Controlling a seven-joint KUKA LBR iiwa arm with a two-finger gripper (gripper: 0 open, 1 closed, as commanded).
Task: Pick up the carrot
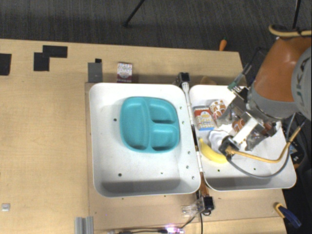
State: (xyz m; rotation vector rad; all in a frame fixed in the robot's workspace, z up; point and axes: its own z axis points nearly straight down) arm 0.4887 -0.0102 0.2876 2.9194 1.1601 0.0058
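Note:
My gripper (234,121) hangs low over the middle of the right bin (273,179), with the arm's orange band above it at the right. Its tip points toward the bin's left half, close to a red and white carton (204,119) and a small printed packet (217,107). A yellow banana-shaped thing (212,154) lies just in front of the gripper, and a white object (214,138) sits beside it. The wrist hides whatever lies under it in the bin's centre.
The left bin (105,179) holds a teal divided plate (149,124). A ridge (193,135) separates the two bins. A small patterned cube (125,71) and a dark block (95,71) stand behind the left bin on the bench.

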